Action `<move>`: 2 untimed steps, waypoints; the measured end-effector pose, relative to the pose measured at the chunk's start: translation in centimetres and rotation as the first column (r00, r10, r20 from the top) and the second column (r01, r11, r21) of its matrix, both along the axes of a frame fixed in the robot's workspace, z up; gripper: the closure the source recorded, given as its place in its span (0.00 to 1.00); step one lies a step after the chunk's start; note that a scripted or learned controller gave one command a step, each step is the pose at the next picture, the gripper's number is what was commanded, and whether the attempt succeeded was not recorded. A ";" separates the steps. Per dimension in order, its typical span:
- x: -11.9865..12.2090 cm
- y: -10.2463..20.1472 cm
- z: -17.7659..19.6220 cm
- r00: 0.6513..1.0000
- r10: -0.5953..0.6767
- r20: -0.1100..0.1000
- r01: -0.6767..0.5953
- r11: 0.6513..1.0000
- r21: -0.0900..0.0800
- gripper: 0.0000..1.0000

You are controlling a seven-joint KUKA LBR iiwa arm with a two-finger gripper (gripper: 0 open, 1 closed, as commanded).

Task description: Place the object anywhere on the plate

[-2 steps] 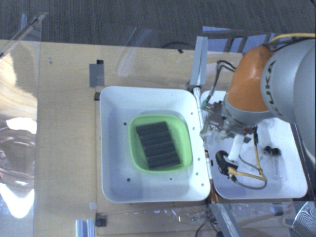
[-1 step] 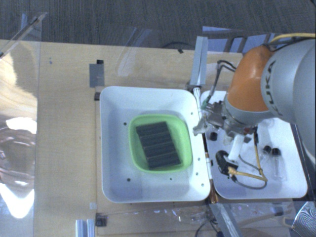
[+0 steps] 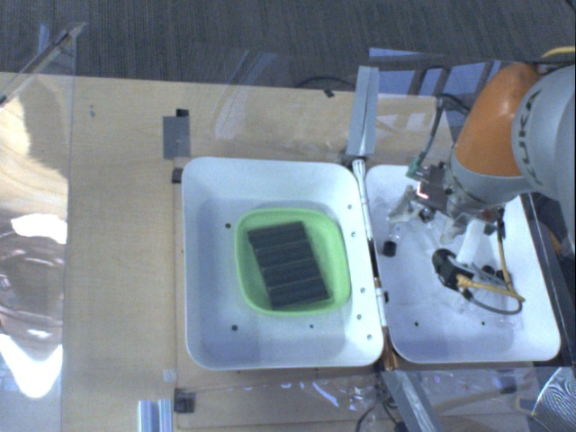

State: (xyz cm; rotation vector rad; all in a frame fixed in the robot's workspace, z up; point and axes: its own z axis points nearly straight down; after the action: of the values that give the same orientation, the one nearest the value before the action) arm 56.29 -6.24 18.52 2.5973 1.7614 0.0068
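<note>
**Block on the plate, gripper off to its right**

On my screen the plate [image 3: 335, 241] is green with rounded corners and sits in the middle of the left bin [image 3: 202, 241]. The block [image 3: 288, 264], dark grey with cross ridges, lies flat inside it, turned a little off the plate's edges. Green shows all round the block, so it is wholly on the plate.

The arm [image 3: 504, 142] is to the right of the plate, over the right bin [image 3: 513, 331]. Its orange band and grey shell are cut off at the frame's right edge. The gripper [image 3: 402, 214] hangs below it, well apart from the plate, beyond the wall between the bins. It is small, pale against the white floor and partly under the wrist. I cannot tell whether it is spread or closed, or whether it holds anything.

A small dark bit [image 3: 389, 247] shows just below the gripper, on the side nearer the plate. I cannot tell whether it is loose or part of the tool.

Far left of the plate, glare washes out part of the bench [image 3: 117, 241].
</note>
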 end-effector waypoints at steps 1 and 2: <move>-2.6 12.9 4.2 1.000 -0.011 0.001 0.011 1.000 0.003 0.00; 2.1 8.4 2.7 0.998 0.059 0.001 -0.059 0.998 0.000 0.00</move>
State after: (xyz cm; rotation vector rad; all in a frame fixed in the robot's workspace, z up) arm 58.43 2.21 21.18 2.5437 1.8369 0.0074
